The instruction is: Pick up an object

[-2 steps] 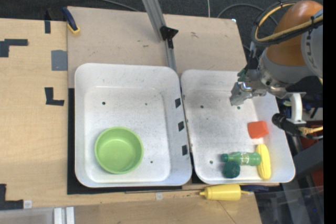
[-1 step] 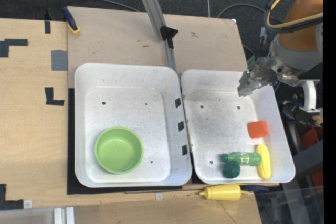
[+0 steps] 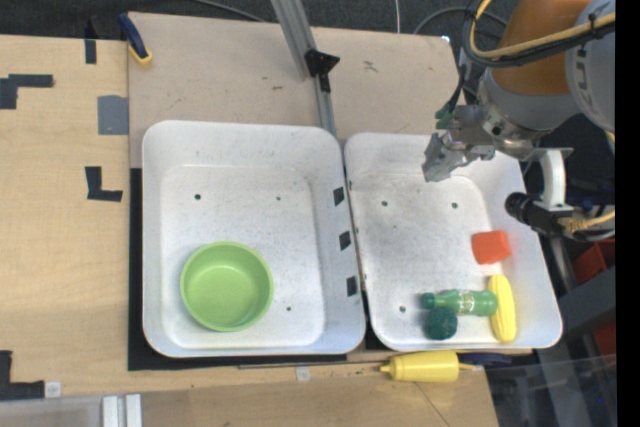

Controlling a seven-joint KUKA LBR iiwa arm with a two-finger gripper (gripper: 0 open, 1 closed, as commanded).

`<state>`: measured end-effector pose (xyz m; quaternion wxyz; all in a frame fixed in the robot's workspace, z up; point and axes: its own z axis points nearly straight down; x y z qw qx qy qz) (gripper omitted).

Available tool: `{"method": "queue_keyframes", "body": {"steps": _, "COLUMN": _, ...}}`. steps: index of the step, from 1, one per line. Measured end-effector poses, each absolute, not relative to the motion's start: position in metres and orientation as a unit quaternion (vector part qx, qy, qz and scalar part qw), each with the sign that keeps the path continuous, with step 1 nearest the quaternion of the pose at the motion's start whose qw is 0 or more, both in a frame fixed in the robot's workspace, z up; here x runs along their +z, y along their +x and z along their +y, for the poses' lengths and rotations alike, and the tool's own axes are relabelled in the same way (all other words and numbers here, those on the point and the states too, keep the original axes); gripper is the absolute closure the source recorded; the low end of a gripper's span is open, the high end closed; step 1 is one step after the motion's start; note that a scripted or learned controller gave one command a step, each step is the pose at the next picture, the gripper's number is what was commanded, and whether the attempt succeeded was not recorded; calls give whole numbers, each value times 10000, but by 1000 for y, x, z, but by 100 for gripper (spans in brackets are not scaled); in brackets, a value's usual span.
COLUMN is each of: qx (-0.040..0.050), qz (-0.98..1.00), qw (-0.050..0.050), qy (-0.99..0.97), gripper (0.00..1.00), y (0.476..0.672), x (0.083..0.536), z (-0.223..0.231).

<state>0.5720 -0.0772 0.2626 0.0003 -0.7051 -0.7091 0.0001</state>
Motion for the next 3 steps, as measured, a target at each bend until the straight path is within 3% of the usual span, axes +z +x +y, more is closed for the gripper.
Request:
{"method": "queue_keyframes", "body": {"steps": 1, "qx": 8, "qz": -7091, "qw": 10, "qy": -7051, "gripper": 100, "y": 575, "x": 246, "z": -27}}
{"method": "queue_keyframes", "body": {"steps": 3, "qx": -4, "qz": -7097, "qw": 7, "qy": -7045, "gripper": 100, "y": 608, "x": 239, "z": 81}}
